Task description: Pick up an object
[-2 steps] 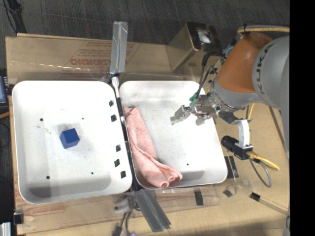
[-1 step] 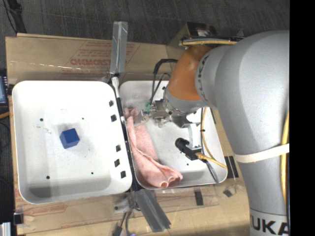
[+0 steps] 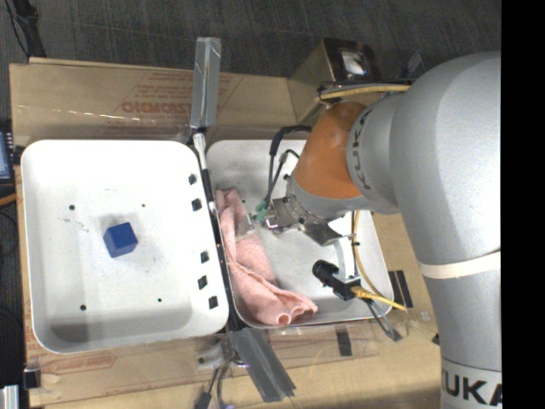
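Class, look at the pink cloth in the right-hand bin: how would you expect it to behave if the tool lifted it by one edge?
The pink cloth lies crumpled in soft folds, so it would probably hang limp and drape rather than hold its shape. It looks thin, so likely light. Stretched along the right bin wall, it might drag or snag as it rises.

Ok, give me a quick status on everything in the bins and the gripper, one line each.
blue cube: sitting alone in the left bin, untouched.
pink cloth: crumpled along the left wall of the right bin, lying flat, not lifted.
gripper: low in the right bin, at the cloth's upper edge; grip unclear.
arm: reaching over the right bin.
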